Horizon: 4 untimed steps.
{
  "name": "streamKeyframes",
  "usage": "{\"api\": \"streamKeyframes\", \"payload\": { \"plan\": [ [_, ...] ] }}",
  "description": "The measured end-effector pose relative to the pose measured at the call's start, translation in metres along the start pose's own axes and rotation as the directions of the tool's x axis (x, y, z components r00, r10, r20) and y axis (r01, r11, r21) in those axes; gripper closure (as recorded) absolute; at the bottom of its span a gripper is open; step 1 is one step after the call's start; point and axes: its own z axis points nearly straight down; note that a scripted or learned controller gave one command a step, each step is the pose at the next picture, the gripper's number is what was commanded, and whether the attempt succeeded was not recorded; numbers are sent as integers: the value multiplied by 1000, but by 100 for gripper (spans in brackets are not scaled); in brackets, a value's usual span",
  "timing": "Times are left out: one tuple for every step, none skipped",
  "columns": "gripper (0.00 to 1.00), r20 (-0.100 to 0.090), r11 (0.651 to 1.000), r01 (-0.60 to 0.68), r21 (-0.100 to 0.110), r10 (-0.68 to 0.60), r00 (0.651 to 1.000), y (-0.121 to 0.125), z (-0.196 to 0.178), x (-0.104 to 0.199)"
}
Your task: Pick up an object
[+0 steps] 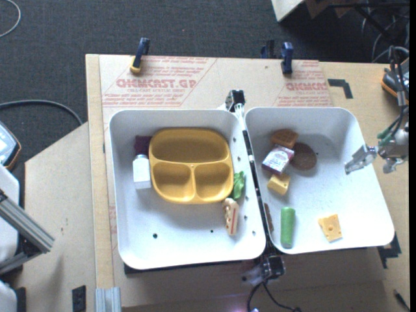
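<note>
My gripper (374, 161) hangs over the right rim of the right bin (364, 194), its fingers open with nothing between them. In that bin lie a tan bun (284, 137), a pink-and-white packet (278, 160), a dark brown disc (305, 156), a yellow cheese block (278, 184), a green cucumber (286, 226) and a holed cheese wedge (330, 227). The disc is the nearest of these, well to the gripper's left. The wedge lies below and to the left of the gripper.
The left bin (123, 194) holds a yellow divided tray (191, 164), a white bottle (141, 171), a dark purple item (143, 142), a green piece (238, 184) and a sandwich-like toy (231, 216). Two clamps (139, 56) (286, 57) grip the board's far edge.
</note>
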Motion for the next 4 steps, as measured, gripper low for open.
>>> {"api": "streamKeyframes", "payload": {
  "plan": [
    [0, 3, 1000, 3, -12, -3, 1000, 2, -6, 0],
    [0, 0, 1000, 2, -3, -2, 1000, 0, 58, -1],
    [0, -1, 1000, 3, -4, -3, 1000, 5, 120, 1],
    [0, 0, 1000, 3, -6, -3, 1000, 5, 160, 2]
  ]
}}
